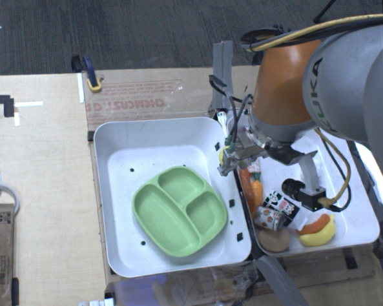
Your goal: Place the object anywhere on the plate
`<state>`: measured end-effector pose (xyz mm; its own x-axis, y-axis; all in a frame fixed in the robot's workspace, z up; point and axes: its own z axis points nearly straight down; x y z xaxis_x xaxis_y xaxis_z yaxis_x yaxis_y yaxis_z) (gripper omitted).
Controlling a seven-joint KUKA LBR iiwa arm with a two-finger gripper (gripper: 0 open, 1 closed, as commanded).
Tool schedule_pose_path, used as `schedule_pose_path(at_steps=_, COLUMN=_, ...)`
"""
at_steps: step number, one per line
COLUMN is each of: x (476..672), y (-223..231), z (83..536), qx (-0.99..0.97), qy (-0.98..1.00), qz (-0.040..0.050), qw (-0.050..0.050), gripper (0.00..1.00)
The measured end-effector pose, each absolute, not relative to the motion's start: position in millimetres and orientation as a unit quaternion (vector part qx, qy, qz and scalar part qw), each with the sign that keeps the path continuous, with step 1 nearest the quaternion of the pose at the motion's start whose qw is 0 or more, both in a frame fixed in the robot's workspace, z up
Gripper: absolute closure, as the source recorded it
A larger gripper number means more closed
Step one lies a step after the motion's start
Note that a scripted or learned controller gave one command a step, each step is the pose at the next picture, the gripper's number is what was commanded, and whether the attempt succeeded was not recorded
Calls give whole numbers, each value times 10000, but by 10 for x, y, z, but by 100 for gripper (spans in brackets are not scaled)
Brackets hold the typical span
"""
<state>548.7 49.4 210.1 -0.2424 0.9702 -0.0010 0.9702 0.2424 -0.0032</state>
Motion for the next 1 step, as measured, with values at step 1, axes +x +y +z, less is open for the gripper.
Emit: schedule_pose_path(at_steps=1, x=5118, y=844, z=1903, qx=-5296, qy=-8482, qz=18, qw=16, gripper=100)
